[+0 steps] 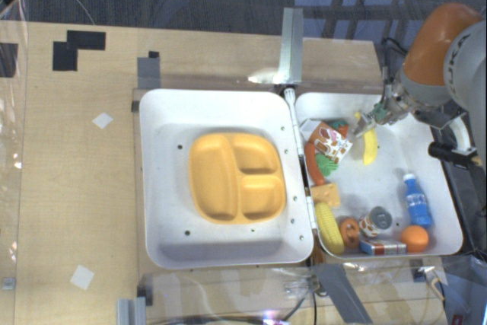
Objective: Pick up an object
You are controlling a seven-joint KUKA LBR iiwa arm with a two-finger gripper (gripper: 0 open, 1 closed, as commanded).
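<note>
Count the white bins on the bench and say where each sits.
2. The left bin holds a yellow divided tray. The right bin, touching it, holds the small objects, with the claw over its far part.

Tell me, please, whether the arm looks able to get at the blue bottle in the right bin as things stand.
Probably yes. The blue bottle lies apart on bare bin floor, nothing on top of it, with the orange just beyond one end. The hand is in the same bin, beside the banana.
</note>
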